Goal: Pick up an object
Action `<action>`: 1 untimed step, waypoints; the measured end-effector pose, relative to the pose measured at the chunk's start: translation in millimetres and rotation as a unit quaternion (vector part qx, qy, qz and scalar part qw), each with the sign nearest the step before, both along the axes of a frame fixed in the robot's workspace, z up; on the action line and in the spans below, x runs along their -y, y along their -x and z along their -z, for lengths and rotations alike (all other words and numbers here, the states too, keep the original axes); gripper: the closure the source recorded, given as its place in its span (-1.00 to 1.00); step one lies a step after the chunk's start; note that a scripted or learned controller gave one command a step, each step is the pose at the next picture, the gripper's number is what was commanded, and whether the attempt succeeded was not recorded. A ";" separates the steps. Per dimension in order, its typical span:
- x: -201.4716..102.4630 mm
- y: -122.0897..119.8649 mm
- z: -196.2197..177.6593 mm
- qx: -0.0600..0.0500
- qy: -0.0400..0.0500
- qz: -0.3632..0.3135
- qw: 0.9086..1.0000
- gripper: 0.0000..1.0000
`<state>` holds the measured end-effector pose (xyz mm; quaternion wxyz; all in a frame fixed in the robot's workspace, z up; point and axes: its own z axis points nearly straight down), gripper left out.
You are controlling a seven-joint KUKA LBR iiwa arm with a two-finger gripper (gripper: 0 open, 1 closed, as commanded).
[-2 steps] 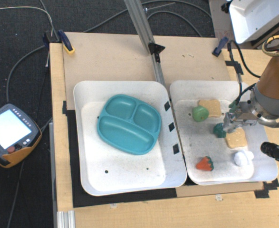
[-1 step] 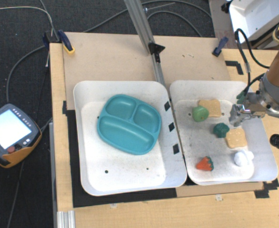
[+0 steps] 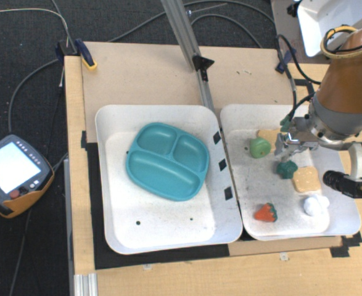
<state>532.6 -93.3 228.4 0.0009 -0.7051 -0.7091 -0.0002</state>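
My gripper (image 3: 285,152) hangs over the right bin (image 3: 292,227), under the grey and orange wrist. Directly below it lies a small dark teal object (image 3: 286,169), touching or almost touching the gripper's tip. A green round object (image 3: 260,147) sits to the gripper's left, with a beige piece (image 3: 268,134) behind it, partly hidden by the gripper. A tan block (image 3: 306,179) lies right of the teal object. Nearer the front are a white object (image 3: 314,206) and a red object (image 3: 266,212).
The left bin (image 3: 116,227) holds a teal divided plate (image 3: 168,160). A slanted metal rail (image 3: 187,29) runs down to the gap between the bins. A black cylindrical part (image 3: 344,184) juts in at the right bin's right side. A handheld pendant (image 3: 11,174) lies off the bench, left.
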 end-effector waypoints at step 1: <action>-53.8 -20.0 10.1 0.001 0.000 -0.001 1.000 1.00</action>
